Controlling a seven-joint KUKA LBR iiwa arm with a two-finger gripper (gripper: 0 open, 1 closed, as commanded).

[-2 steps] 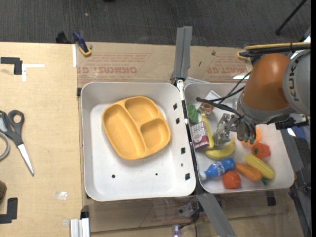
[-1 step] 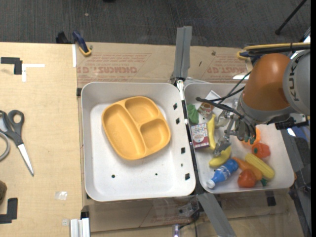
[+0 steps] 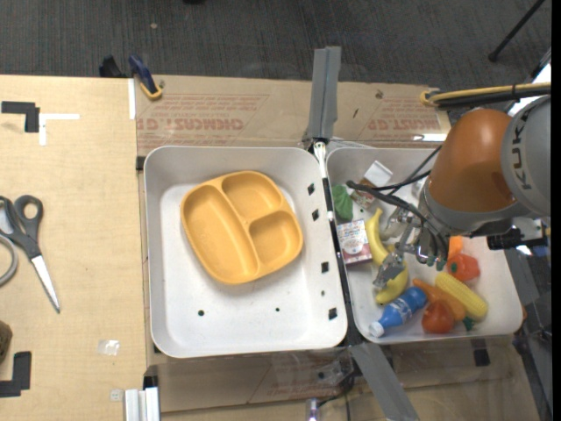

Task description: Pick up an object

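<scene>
My own orange-banded wrist hides much of the right white bin [image 3: 504, 327], and whether my gripper [image 3: 392, 266] is spread or closed on anything I cannot tell. It hangs low over a yellow plastic banana [image 3: 378, 239]. Crowded near it lie a blue plastic bottle [image 3: 401, 310], a yellow corn cob [image 3: 461, 294], a red round toy [image 3: 437, 318] and a small printed packet [image 3: 353, 239]. The left white bin [image 3: 175, 323] holds a yellow-orange three-compartment plate [image 3: 241, 226]. Grey-handled scissors [image 3: 31, 244] rest well apart on the bench.
</scene>
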